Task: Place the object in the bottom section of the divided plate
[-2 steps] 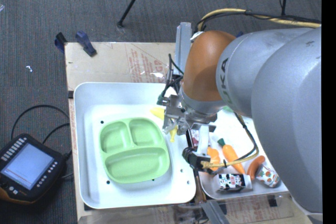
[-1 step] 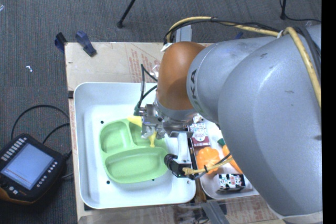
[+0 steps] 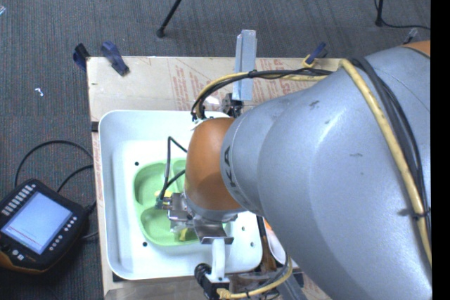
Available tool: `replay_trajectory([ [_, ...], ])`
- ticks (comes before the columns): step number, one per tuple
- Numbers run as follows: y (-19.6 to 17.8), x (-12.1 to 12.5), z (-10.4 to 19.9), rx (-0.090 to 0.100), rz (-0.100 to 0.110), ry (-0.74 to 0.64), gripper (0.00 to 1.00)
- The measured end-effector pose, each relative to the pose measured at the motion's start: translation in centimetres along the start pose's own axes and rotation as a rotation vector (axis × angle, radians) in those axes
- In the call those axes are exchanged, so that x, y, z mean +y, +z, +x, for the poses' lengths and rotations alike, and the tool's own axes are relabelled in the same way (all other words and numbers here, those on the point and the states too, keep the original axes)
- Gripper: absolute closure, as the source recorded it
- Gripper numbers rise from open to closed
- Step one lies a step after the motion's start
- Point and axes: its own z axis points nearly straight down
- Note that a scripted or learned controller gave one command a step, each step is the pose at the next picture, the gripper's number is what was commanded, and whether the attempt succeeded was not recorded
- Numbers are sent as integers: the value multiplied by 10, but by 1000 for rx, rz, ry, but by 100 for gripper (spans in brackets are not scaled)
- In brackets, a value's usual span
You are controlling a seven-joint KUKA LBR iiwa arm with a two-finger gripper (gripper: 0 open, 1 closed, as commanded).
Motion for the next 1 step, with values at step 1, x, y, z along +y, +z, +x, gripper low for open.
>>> replay_trajectory([
  [1, -51, 8, 0, 0, -1, 211, 100],
])
